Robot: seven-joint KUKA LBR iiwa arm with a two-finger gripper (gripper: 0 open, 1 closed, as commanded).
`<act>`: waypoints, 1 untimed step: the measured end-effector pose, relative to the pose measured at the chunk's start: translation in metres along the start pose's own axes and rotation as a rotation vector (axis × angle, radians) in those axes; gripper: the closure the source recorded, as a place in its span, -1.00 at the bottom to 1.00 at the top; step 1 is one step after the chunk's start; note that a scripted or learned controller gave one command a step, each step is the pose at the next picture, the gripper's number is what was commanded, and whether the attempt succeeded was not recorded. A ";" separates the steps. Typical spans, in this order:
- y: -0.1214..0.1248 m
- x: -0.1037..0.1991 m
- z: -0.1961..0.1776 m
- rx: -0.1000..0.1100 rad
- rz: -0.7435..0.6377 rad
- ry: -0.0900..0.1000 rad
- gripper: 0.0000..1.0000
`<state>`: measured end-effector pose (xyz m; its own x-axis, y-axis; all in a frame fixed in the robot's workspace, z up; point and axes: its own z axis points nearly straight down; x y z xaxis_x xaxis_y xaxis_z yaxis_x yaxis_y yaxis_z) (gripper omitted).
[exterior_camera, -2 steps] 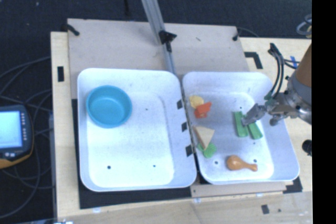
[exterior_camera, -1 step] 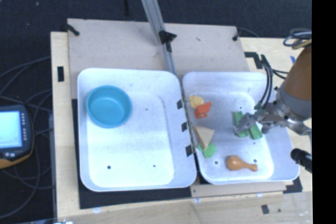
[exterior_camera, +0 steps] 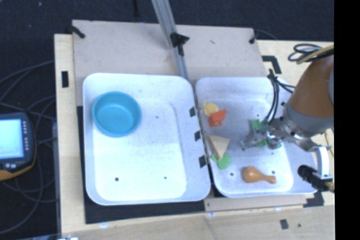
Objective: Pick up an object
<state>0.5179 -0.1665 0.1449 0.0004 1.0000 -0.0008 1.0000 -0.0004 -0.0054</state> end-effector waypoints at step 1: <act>0.001 -0.001 0.046 -0.005 0.001 -0.002 -1.00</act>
<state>0.5183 -0.1679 0.0990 0.0009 1.0000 -0.0028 1.0000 -0.0009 -0.0003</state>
